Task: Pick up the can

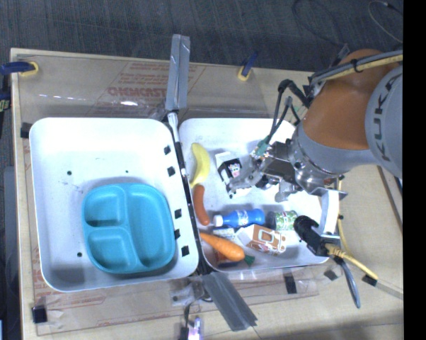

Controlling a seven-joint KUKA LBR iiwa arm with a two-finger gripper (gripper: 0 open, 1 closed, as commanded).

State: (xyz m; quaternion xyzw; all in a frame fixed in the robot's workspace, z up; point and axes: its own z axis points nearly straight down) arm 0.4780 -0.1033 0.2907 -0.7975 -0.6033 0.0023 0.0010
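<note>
**Gripper over the right bin, can not yet taken**

The gripper (247, 178) hangs over the middle of the right bin (220, 129); whether it is parted or closed cannot be told from this slant, and no item shows in its grasp. The can (286, 222), green and white, lies near the bin's front right corner, close to the gripper but apart from it. A white bottle with blue ends (239, 218) and a printed carton (266, 241) lie just beside the can. By the dividing wall lie a banana (199, 163), a sausage (202, 205) and a carrot (223, 246). The left bin (50, 137) holds a blue divided tray (128, 227). Judged from this, reaching, gripping and lifting all remain.
</note>
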